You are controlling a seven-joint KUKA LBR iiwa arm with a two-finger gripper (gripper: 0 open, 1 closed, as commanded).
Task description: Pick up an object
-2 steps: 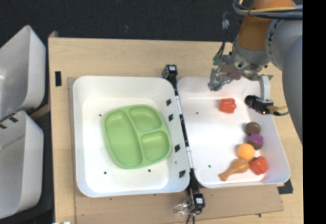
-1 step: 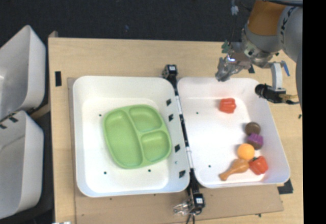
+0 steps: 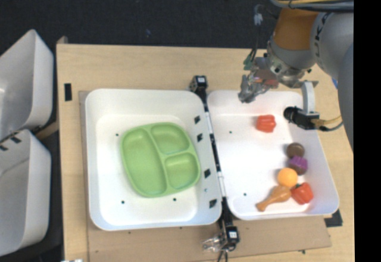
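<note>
Orange-banded arm (image 3: 303,11) hangs over the far edge of the right bin (image 3: 238,136). Its gripper (image 3: 249,91) looks empty; whether the pincer is wide or narrow I cannot tell. A red block (image 3: 265,123) lies nearby. Near the front corner cluster a brown ball (image 3: 295,150), purple piece (image 3: 299,165), orange ball (image 3: 287,178), red piece (image 3: 303,193) and tan drumstick (image 3: 272,198). The left bin (image 3: 107,118) holds a green tray (image 3: 159,159).

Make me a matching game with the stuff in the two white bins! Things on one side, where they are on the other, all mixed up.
Things:
1. green tray
2. red block
3. orange ball
4. gripper

Places:
A. over the right bin's far edge
B. in the left bin
C. alone in the middle of the right bin
D. in the cluster at the right bin's near right corner

Pairs: 1-B, 2-C, 3-D, 4-A
</note>
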